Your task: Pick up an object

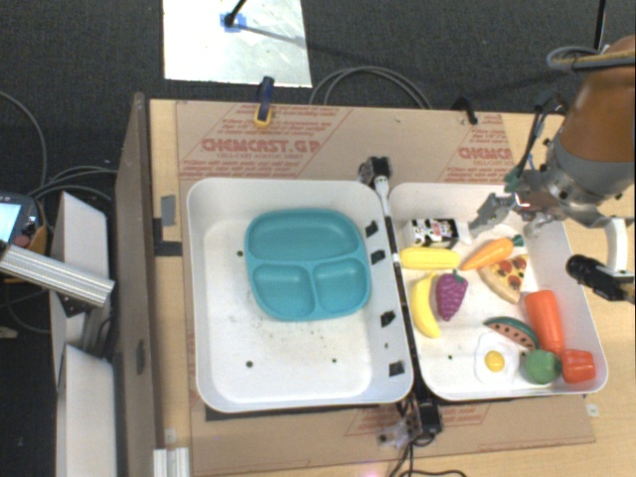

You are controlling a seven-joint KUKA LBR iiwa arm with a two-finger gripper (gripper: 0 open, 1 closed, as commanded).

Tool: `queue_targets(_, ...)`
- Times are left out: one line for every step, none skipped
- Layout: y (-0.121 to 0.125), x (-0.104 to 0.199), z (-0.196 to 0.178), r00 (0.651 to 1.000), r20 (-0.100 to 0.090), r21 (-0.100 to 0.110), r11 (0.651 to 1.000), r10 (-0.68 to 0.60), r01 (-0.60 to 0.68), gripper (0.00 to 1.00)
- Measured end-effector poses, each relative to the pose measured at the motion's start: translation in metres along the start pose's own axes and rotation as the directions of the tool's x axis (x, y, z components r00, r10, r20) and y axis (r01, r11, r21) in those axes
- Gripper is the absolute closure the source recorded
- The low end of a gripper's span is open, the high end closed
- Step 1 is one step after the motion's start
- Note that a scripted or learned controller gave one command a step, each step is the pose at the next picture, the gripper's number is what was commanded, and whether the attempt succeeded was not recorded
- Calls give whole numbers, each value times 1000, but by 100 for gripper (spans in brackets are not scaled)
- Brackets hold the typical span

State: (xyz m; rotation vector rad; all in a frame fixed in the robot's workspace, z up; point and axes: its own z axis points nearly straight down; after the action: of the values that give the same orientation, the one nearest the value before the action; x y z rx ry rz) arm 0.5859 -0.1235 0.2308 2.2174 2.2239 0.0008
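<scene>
The wooden desk (298, 137), faced with printed brown cardboard, carries two shallow white bins set side by side so the arm can work either one from the right. The left white bin (224, 366) holds a large teal plastic divided plate (306, 264), lying flat near its middle. The right white bin (586, 376) is crowded with toy food, loosely scattered, which gives a grasp program many candidates.

The grey arm with its orange band (601, 117) reaches in over the far right corner of that bin. Its gripper (507, 207) hangs above the upper part of the bin, and whether the jaws are parted or closed cannot be told; nothing is visibly held.

Likely targets lie just below it: a small orange plastic carrot (489, 253) lying at a slant, touching a toy pizza slice (507, 278). Near them are two yellow toy bananas (427, 258), a purple bunch of grapes (451, 294), a black-and-white carton (434, 232), a larger orange-red carrot (545, 318), a watermelon slice (513, 332), a fried egg (494, 362), a green round fruit (539, 367) and a red piece (578, 367).
</scene>
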Motion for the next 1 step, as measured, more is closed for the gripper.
queue_targets(-23, 26, 118, 1000, -4, 12, 1000, 1, -1, 0)
